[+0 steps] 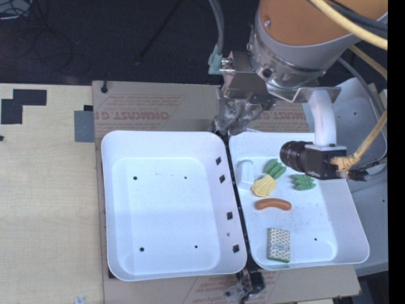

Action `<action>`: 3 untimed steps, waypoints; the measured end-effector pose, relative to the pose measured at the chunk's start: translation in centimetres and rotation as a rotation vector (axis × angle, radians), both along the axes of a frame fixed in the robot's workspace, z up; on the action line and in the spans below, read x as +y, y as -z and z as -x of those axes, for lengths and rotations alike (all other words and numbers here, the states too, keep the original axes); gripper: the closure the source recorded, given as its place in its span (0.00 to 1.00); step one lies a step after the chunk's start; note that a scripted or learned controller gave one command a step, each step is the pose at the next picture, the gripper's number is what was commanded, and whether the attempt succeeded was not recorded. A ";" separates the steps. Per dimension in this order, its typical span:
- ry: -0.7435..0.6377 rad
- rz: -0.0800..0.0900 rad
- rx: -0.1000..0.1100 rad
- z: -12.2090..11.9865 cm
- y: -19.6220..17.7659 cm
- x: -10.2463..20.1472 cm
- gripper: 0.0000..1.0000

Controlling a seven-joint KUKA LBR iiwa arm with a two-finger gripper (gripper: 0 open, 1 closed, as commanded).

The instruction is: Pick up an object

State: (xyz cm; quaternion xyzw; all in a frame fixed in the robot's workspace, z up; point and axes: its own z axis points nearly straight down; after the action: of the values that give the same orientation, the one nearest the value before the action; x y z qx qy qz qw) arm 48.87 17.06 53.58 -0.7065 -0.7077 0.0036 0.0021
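Fingers first: my gripper hangs at the back rim where the two bins meet, and I can't tell whether the fingers are spread or pressed together; they're dark against the divider and blurred. Nothing visible between them, so I'm calling nothing held.

Outward: wrist block, then the grey flange and orange band looming top right, arm coming in from the right as expected. A black cylinder on a white bracket sticks out over the right bin, probably some rig fitting, can't say more.

Targets are all in the right bin, clustered toward its back-middle: yellow pineapple-like toy, green piece just behind it, another green piece by the black cylinder, orange sausage just in front of the pineapple, and a patterned little box near the front edge, well apart from the rest. Pale cup-like shape near the divider, hard to read.

Left bin looks like the drop side, the stock sits right.

My read: pick not started; gripper's parked high at the rim, prob. a hover pose before descending. The box, being isolated, looks the easiest grab.
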 end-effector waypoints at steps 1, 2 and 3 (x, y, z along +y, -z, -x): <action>-0.001 -0.001 -0.004 -3.0 -0.1 3.4 1.00; -0.005 0.001 -0.001 -2.9 -1.1 3.3 1.00; -0.010 0.003 0.003 -2.9 -2.0 3.4 1.00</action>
State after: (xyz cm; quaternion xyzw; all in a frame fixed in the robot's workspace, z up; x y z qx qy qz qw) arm 51.79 20.45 55.57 -0.7031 -0.7111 0.0057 0.0022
